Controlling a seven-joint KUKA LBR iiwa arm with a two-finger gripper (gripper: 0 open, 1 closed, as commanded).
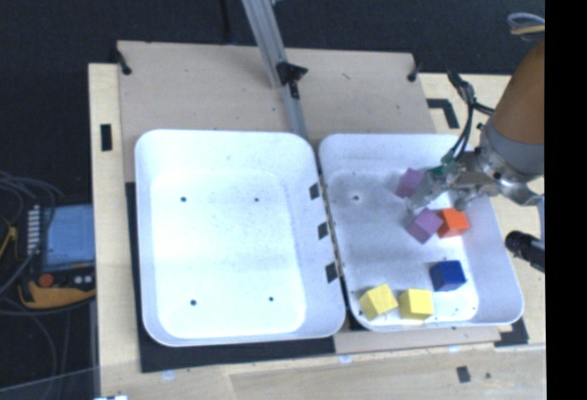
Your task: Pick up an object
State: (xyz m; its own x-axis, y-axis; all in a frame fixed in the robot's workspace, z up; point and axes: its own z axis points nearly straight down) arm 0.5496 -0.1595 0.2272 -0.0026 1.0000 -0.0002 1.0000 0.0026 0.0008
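The arm comes in from the right and its gripper hangs low over the right bin, in the middle of a small cluster of blocks. One purple block lies just to its left, a second purple block sits right below it, and an orange block is just beside that one, under the gripper's right side. Whether the tool is spread or closed I cannot tell, since it blurs into the blocks around it. Further toward the near wall, well clear of the gripper, rest a blue block and two yellow blocks. Nothing looks lifted: every block seems to rest on the bin floor, so I judge the closing and the lift are yet to come.
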